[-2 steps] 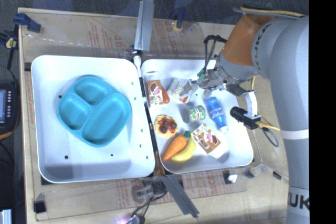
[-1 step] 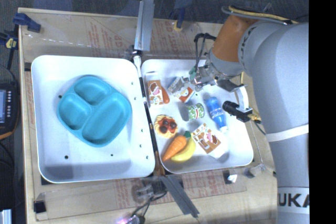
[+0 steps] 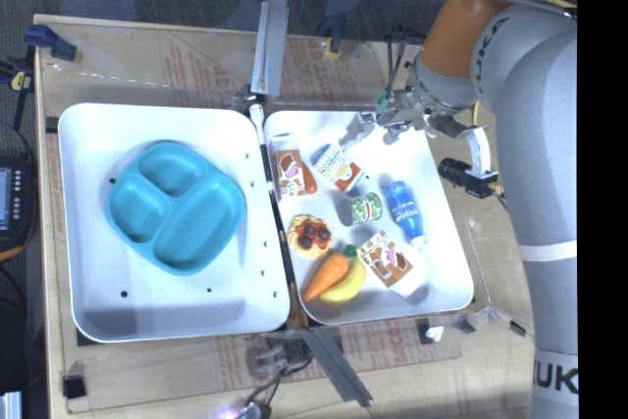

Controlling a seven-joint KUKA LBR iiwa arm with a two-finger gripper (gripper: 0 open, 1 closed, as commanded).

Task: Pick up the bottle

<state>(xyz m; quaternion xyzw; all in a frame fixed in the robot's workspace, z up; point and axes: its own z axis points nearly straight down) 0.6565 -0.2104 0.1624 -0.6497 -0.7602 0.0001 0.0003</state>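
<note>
On the wooden surface (image 3: 147, 353) two white bins sit side by side. The left bin (image 3: 88, 289) holds a blue plate (image 3: 175, 205) with three compartments, lying roughly in the bin's middle. The right bin (image 3: 451, 280) holds a scatter of small things: near its left wall a small carton (image 3: 293, 174) with a reddish picture, below it a round pastry (image 3: 310, 234) with dark berries on top, and lower still a carrot (image 3: 323, 276) lying against a banana (image 3: 345, 283). Toward the middle of this bin lie a white and orange packet (image 3: 340, 168), a small green can (image 3: 366, 207) and, lower, another printed carton (image 3: 387, 260). The bottle (image 3: 403, 209), blue with a white cap end, lies on its side just right of the green can, in the right half of the bin. The claw (image 3: 361, 129) hangs over the bin's upper edge, above the white and orange packet and well apart from the bottle; its fingers look parted, with nothing between them. The grey arm (image 3: 535, 113) with its orange band reaches in from the right.
</note>
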